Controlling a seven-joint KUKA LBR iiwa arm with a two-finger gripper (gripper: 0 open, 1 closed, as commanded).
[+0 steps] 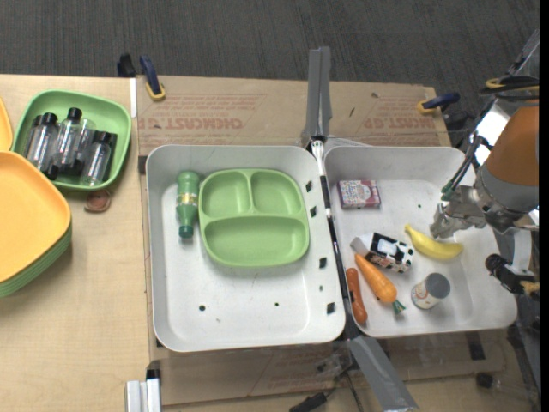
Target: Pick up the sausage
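The sausage point(356, 296) is a slim red-orange piece lying along the left wall of the right bin point(480, 316), near its front corner. My gripper point(443, 224) hangs at the right side of that bin, just over the yellow banana point(431, 243). It is well to the right of the sausage and apart from it. An orange carrot point(377, 279) lies right beside the sausage.
In the right bin there are also a black-and-white cow toy point(391, 251), a pink box point(358, 193) and a small can point(431, 290). The left bin point(171, 307) holds a green divided plate point(254, 216) and a green bottle point(186, 202). A green tray of bottles point(73, 137) and yellow plates point(30, 230) sit at far left.
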